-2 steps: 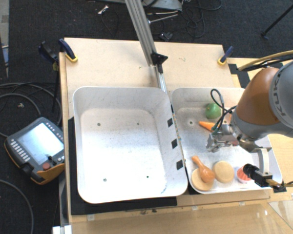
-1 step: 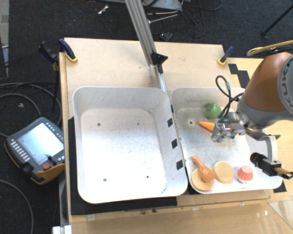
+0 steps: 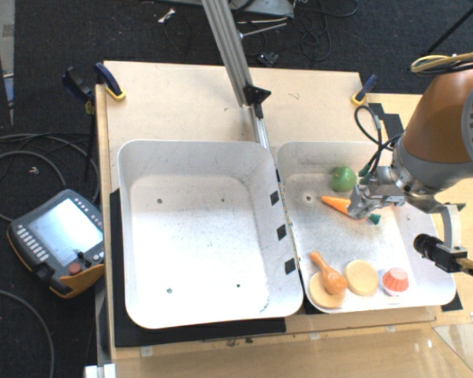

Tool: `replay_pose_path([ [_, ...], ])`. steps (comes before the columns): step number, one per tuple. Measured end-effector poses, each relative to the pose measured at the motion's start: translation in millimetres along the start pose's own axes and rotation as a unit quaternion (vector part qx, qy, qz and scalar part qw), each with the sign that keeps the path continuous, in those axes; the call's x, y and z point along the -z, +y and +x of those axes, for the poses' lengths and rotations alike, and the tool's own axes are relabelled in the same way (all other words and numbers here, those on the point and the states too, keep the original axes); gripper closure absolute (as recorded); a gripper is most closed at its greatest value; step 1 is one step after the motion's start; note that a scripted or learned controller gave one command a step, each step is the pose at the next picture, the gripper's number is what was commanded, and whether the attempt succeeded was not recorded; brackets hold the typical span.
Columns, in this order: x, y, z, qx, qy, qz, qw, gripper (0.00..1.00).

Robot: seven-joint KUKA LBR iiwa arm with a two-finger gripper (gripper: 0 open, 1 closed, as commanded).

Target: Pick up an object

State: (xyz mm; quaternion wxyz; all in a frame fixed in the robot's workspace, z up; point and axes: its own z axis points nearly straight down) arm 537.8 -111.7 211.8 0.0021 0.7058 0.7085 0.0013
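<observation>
The worktop point(image 3: 181, 101) carries two white bins; the left bin point(image 3: 142, 211) lies well off to the claw's left, and the claw point(image 3: 365, 204) hangs low inside the right bin point(image 3: 299, 172), at the end of the grey and orange arm point(image 3: 445, 128). Whether the claw is spread or pressed together cannot be told, since the wrist covers it.

Just up and left of the claw sits a green ball-like fruit point(image 3: 344, 179). A toy carrot point(image 3: 337, 204) lies beside the claw's left side, its thick end touching or tucked under it. Further toward the near rim lie an orange drumstick-shaped toy point(image 3: 328, 273), a tan disc point(image 3: 362, 277) and a small pink and white cupcake-like piece point(image 3: 395, 279).

The step looks like the reach or grasp on the carrot; next it needs a firm close on it, then a straight lift. A small teal piece point(image 3: 374, 220) just below the claw is hard to identify.
</observation>
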Motion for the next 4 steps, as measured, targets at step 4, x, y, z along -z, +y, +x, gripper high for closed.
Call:
replay_pose_path([
  [4,25,23,169,0.003,0.001,0.002,1.0,1.0],
])
